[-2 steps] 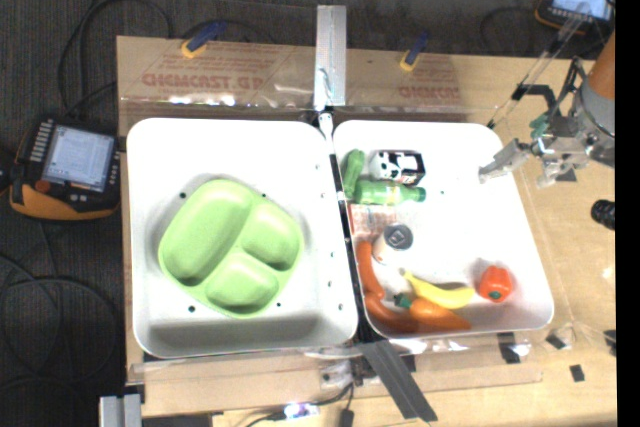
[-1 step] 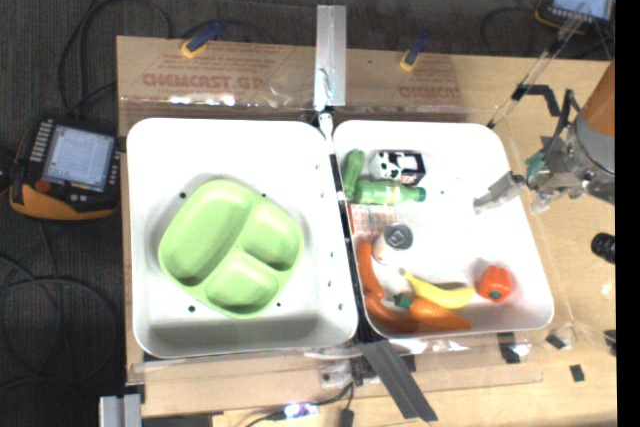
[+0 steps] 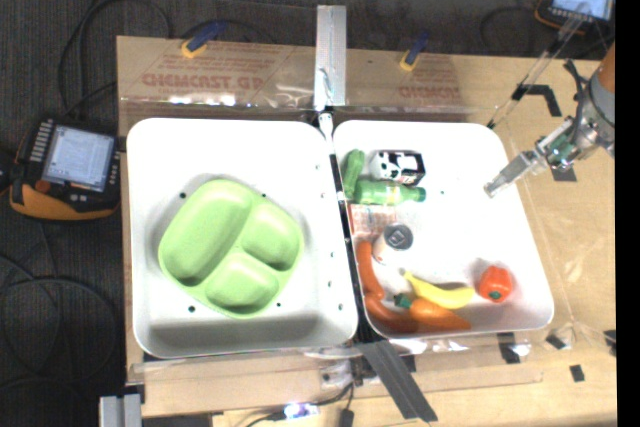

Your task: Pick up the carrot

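Note:
The carrot [image 3: 436,316] is orange with a small green top and lies along the front wall of the right bin [image 3: 520,245], partly under a yellow banana [image 3: 442,293]. A second long orange-red piece [image 3: 368,270] runs along that bin's left wall and meets the carrot at the front corner. My gripper [image 3: 497,185] hangs over the bin's right rear part, pointing down and to the left. It is well apart from the carrot, up and to the right of it, with nothing seen in it.
The right bin also holds a green bottle [image 3: 386,192], a black-and-white item [image 3: 401,163], a round grey-capped piece [image 3: 398,237] and an orange-red fruit with a green stem [image 3: 496,283]. A green sectioned tray [image 3: 232,243] fills the left bin [image 3: 150,155].

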Action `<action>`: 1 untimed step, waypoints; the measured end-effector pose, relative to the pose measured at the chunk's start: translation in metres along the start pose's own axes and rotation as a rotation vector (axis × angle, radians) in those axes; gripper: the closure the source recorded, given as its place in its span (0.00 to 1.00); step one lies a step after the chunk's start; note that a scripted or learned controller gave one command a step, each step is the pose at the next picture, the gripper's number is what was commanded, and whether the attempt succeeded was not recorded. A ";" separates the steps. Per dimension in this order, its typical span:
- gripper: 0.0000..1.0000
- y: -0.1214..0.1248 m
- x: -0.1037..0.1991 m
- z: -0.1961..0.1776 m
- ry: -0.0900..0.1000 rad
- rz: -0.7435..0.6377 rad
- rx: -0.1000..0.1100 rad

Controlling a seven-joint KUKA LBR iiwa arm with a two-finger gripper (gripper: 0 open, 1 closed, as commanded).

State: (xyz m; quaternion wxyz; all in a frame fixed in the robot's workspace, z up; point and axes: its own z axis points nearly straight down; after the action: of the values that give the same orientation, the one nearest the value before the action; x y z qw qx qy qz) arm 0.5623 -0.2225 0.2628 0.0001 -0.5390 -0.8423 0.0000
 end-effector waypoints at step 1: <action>0.00 -0.005 0.002 0.025 0.001 -0.204 0.001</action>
State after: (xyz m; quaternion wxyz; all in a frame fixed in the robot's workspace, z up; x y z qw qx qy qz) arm 0.5572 -0.2226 0.2374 0.0008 -0.4507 -0.8927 0.0000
